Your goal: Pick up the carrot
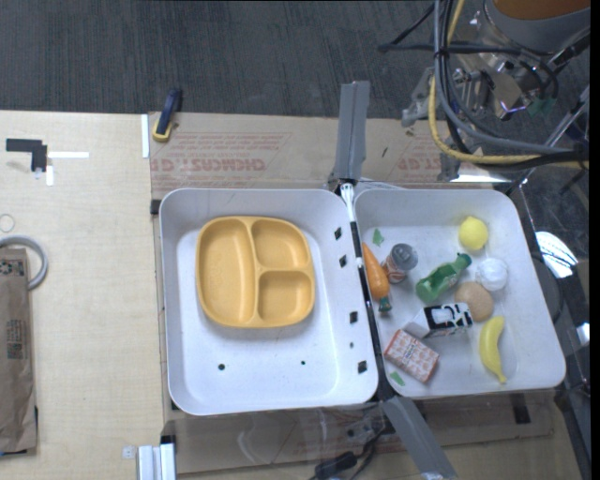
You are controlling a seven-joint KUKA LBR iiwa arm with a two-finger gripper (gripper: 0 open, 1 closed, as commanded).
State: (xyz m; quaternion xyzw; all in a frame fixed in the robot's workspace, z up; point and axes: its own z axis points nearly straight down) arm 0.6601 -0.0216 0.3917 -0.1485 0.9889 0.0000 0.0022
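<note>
the carrot lies in the right bin, hard against that bin's left wall, next to the divider between the two bins. its long axis runs roughly top to bottom in the camera view, tilted slightly, with the green top toward the far end and the tip toward the near end. a small can sits just beside it on the right; a green bottle is a little further right.

the arm is at the upper right corner, above and beyond the bin; its tool end cannot be made out, so whether it is spread or closed cannot be told.

judgement: the carrot lies down and to the left of the arm. a grasp would want to close across the short width, with little room on the wall side.
</note>
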